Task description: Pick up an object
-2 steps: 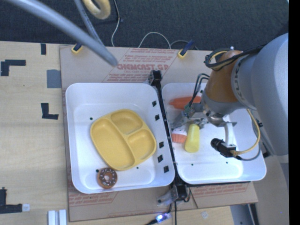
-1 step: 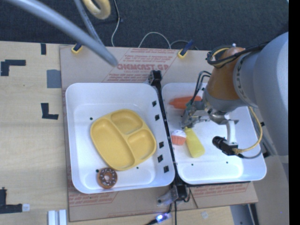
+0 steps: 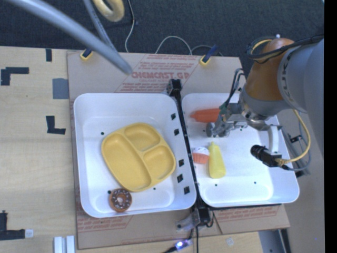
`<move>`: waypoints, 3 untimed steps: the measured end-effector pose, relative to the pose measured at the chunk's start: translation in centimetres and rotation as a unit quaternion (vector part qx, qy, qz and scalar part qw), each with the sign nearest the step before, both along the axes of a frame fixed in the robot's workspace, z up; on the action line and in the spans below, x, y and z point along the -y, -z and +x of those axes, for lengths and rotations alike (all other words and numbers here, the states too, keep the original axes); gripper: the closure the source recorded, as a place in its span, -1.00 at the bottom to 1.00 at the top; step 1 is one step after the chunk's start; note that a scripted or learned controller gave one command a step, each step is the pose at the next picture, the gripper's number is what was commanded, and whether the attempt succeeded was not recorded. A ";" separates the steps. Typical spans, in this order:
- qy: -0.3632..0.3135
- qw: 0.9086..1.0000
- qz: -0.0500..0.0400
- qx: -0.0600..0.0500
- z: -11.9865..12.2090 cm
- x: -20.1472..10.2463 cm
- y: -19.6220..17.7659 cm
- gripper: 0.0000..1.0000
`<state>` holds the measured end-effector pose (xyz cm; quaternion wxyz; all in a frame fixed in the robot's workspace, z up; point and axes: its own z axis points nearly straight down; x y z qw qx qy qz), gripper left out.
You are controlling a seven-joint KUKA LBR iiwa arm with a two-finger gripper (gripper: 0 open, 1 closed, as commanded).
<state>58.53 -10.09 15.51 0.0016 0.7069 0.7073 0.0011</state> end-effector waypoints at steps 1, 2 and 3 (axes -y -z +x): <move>0.000 1.000 0.000 -0.001 -0.3 0.0 -4.2 1.00; 0.000 1.000 0.000 0.000 -0.2 0.0 -8.8 1.00; -0.002 1.000 0.001 -0.003 -0.6 -4.6 -8.1 1.00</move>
